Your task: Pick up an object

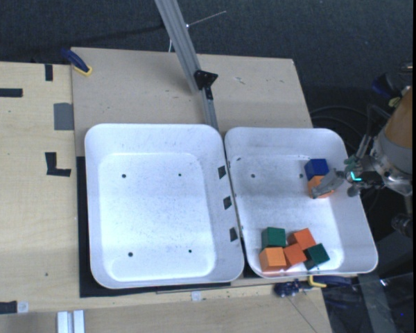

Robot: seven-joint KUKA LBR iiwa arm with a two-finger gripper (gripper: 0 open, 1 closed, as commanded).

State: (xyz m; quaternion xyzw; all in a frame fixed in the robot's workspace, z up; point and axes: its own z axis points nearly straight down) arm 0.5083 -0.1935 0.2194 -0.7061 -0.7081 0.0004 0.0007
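You have the gripper [327,183] low over the far right part of the right bin [284,144], reaching in from the right rim. Its fingers [319,185] sit on either side of a small orange block [324,189], so the claw reads as clenched on that block, though the picture is soft there and you should check the contact yourself. Just beyond it, touching or nearly touching the orange block on its far side, stands a blue block [317,166]; that one crowds the grasp from the far side.

Look toward the near edge of the same bin and you find a tight cluster, well apart from the gripper: a green block [273,237], an orange block at the left [272,258], another orange block [303,239] to the right of the green one, a third orange block [294,254] between them, and a dark green block [317,254] at the cluster's right end. They press against one another.

The left bin [97,144] lies just beside the right one, their rims touching. A grey metal pole [179,30] slants over the bench [263,89] from the far side and ends near the seam between the bins. A blue and yellow clamp [77,60] rests at the bench's far left corner, and a similar one [301,286] sits at the near edge below the right bin.
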